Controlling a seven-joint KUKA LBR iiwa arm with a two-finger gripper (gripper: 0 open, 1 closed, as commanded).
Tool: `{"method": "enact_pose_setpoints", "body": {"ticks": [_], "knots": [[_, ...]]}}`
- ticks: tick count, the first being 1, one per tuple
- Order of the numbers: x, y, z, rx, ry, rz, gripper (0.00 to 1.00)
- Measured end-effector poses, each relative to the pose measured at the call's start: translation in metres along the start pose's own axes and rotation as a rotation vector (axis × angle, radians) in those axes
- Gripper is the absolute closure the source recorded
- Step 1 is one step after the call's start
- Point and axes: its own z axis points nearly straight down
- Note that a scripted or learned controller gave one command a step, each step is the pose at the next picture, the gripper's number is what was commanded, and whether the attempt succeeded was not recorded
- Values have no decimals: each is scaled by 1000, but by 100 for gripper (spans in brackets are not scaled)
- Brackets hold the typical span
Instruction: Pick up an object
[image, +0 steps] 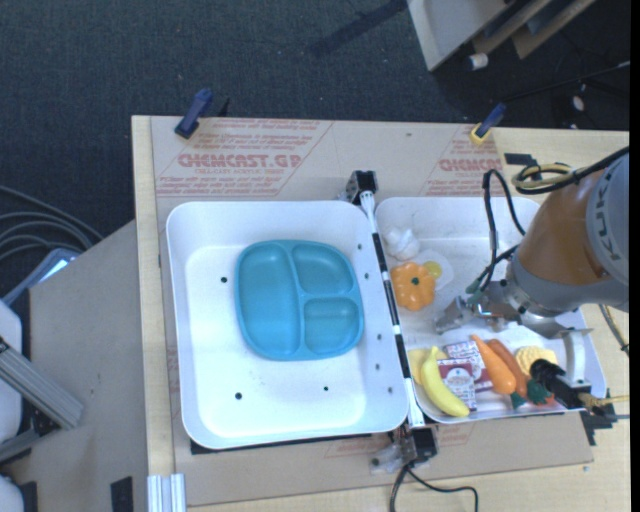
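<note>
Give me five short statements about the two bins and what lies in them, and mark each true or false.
1. A blue divided plate lies in the left bin. True.
2. The banana lies on the blue plate. False: it is in the right bin.
3. The end effector is over the right bin. True.
4. The carrot lies outside both bins. False: it is in the right bin.
5. The orange pepper sits near the divider between the bins. True.
</note>
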Motion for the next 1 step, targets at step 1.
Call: {"method": "enact_pose_setpoints", "body": {"ticks": [1], "knots": [[39,-45,0,2,1,-1,0]]}}
